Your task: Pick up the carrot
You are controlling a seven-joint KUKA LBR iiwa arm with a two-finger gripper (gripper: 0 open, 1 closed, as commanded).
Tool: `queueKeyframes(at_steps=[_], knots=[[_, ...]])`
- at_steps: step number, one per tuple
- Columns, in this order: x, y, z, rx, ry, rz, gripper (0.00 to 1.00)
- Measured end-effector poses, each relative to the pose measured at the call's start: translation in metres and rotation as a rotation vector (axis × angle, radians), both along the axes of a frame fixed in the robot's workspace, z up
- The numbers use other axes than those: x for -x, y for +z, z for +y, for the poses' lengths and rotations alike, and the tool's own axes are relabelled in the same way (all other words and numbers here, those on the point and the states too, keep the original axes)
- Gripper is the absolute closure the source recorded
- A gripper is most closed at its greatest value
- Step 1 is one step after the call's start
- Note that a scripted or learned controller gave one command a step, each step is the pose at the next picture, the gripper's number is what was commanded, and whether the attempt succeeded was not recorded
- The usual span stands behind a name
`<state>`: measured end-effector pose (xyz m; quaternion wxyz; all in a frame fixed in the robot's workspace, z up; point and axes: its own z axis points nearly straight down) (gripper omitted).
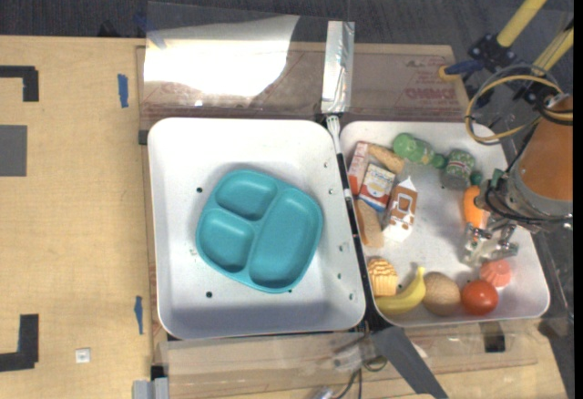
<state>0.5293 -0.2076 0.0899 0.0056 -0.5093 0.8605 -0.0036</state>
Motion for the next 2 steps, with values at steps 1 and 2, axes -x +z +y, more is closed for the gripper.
queueKeyframes(at_steps=[1, 2], knots=[[0.045, 0.001, 0.065, 0.005, 0.277, -0.002, 1.00], [0.040, 0.205, 0.024, 0.009, 0.468, 0.001, 1.00]])
